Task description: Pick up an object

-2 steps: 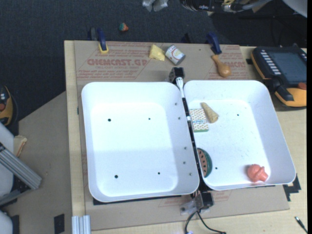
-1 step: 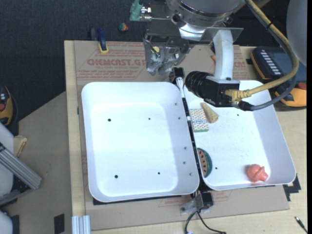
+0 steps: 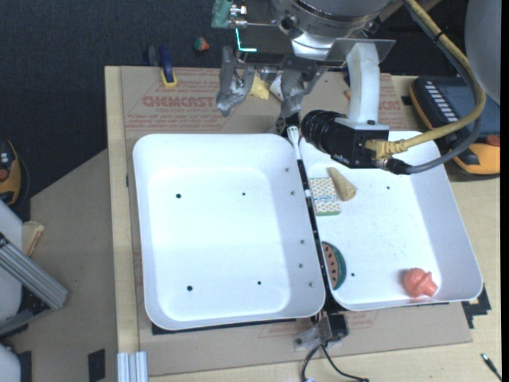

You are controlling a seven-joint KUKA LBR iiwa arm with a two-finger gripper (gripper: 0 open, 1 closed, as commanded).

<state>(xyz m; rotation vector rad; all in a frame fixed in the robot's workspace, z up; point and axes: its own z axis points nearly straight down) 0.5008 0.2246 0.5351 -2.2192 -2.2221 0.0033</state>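
Yellow wedge [image 3: 261,88] sits right between my jaws [image 3: 259,94], which are spread wide around it, nothing pinched yet. Next I reckon: squeeze, then lift. Further off, cone [image 3: 343,184] and pink toy [image 3: 417,282] wait in right bin [image 3: 445,213].

Both bins are white: the left bin [image 3: 159,237] with small black dots, the right bin [image 3: 445,229] faintly speckled. At its five o'clock lies a pink object [image 3: 418,282]; at nine o'clock a green-and-red round piece [image 3: 332,264], a checked pale-green block [image 3: 324,196] and a tan cone [image 3: 343,184].
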